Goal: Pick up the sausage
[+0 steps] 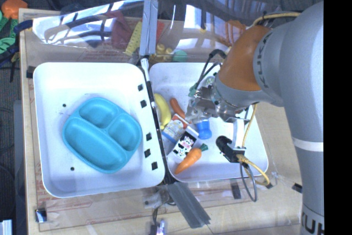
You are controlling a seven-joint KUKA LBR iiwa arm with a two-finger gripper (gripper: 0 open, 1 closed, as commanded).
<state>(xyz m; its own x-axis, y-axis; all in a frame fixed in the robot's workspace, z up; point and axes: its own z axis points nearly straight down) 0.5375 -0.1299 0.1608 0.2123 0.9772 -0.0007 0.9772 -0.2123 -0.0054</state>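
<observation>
The sausage (176,107), a thin red-orange piece, lies slanted in the right bin (253,165) near its left wall, just right of a yellow banana (161,109). My gripper (194,111) hangs low over the middle of that bin, right beside the sausage on its right. The grey wrist and the orange band above it cover the gripper's tip. The sausage is lying on the bin floor.
Below the sausage lie a small blue-and-white carton (171,130), a cow-print carton (186,145), a blue cup (203,130) and an orange carrot (188,159). The left bin (49,91) holds a blue divided plate (102,132). Cables hang at the right bin's right side.
</observation>
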